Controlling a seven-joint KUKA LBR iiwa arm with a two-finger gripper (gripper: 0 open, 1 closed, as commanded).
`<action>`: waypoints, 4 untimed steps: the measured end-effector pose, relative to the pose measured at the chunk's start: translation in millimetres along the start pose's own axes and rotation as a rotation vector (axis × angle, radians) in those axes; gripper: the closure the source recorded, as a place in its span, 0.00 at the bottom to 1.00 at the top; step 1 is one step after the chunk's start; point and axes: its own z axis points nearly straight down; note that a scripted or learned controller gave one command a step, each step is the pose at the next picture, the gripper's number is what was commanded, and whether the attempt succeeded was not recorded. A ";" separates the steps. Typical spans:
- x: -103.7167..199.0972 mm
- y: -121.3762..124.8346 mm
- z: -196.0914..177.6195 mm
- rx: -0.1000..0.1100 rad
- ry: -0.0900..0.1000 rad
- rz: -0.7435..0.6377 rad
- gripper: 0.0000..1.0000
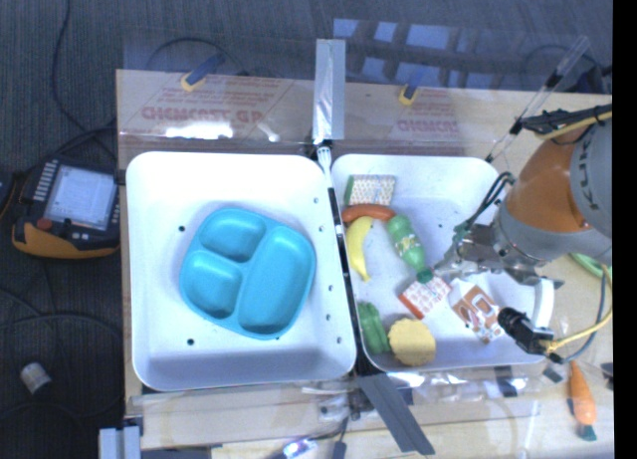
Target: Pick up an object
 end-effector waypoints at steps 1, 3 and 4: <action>0.0 -1.9 2.3 0.006 0.000 0.000 0.00; -32.5 -15.0 19.9 0.029 0.006 -0.237 0.00; -33.4 -11.5 7.8 0.018 0.002 -0.236 1.00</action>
